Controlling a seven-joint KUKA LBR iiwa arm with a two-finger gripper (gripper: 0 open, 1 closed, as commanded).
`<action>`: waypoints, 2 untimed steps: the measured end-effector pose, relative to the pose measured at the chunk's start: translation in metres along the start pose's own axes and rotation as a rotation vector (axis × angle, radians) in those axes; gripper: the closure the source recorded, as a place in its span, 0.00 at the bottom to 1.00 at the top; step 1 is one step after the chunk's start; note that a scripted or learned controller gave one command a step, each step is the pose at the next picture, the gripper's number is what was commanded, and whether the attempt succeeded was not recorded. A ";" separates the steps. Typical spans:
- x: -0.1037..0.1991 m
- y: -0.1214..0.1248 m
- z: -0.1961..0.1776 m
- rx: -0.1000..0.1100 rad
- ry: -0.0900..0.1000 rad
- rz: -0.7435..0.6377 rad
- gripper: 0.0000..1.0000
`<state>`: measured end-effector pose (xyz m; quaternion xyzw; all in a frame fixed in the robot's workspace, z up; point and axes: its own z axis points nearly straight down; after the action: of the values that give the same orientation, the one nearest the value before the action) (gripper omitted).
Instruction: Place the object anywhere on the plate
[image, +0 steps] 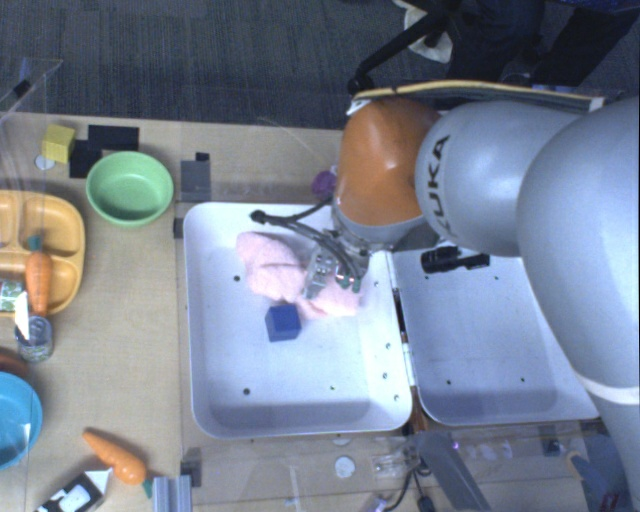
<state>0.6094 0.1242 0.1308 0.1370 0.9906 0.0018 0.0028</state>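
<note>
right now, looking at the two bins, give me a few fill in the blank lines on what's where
1. The blue cube lies in the ____ of the two white bins.
2. The gripper hangs over a soft ____ cloth.
3. The round bowl outside the bins is ____.
4. An orange ____ lies on the bench near the bottom left.

Missing words: left; pink; green; carrot

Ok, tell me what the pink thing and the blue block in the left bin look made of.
Pink thing: probably soft cloth or plush, matte, judging by its lumpy, rumpled outline. Blue block: seemingly hard plastic or painted wood, with flat faces and crisp edges; the view leaves it open which.
</note>
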 end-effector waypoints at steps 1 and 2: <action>0.008 0.033 -0.021 0.000 -0.001 0.577 1.00; 0.047 0.091 -0.004 -0.001 -0.001 0.413 1.00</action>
<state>0.5886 0.2249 0.1353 0.3372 0.9414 0.0029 0.0028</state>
